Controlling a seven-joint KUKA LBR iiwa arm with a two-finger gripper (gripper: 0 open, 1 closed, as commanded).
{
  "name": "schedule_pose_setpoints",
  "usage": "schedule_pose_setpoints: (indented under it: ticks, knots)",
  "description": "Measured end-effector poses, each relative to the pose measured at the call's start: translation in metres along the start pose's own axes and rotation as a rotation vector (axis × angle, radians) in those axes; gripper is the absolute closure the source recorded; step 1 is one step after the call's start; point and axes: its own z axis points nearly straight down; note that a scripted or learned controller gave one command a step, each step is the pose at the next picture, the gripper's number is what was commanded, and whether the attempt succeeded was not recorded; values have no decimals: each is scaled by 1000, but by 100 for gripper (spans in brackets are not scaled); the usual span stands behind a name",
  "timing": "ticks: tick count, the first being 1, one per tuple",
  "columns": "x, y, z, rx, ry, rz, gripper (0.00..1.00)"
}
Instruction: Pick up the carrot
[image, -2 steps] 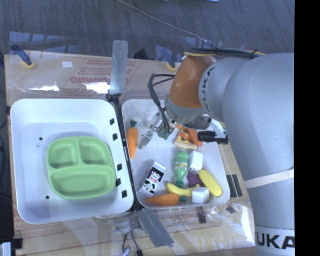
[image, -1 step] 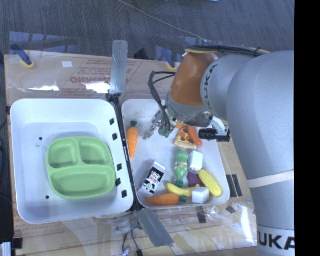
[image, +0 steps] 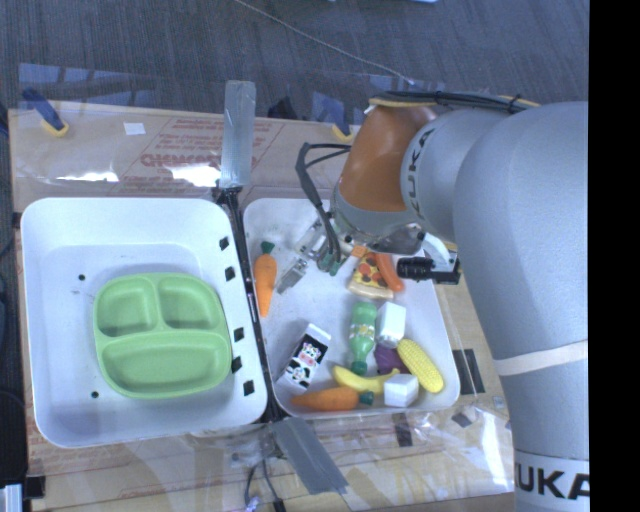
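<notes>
Overhead, two white bins sit side by side on the bench. The left bin (image: 40, 300) fills the left half of the frame and holds a green divided plate (image: 160, 335) with three compartments, lying flat near its middle. The right bin (image: 440, 330) lies at centre and carries a scatter of toy food.

The carrot (image: 264, 283) lies along the right bin's left wall, just beside the divider between the bins, orange body pointing toward the bottom of the frame and its small green top toward the upper edge. A second orange carrot-like piece (image: 326, 399) rests along the bin's lower wall, with a green end toward the right.

The arm (image: 520, 250) comes in from the right, its orange band (image: 375, 165) in the upper centre. The gripper (image: 305, 258) hangs over the upper part of the right bin, just to the right of the carrot and apart from it. Its metal fingers (image: 292, 275) stand slightly spread, with nothing between them.

Also in the right bin: a pizza slice (image: 372, 275) under the wrist, a green bottle (image: 362, 333), a white block (image: 391, 323), a purple piece (image: 386, 355), a corn cob (image: 422, 365), a banana (image: 358, 379), a white cube (image: 401, 389) and a small black-and-white carton (image: 306, 355).
</notes>
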Motion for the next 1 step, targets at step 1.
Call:
schedule_pose_setpoints:
  ticks: [1]
  knots:
    - [22, -15, 7, -1, -12, 302, 0]
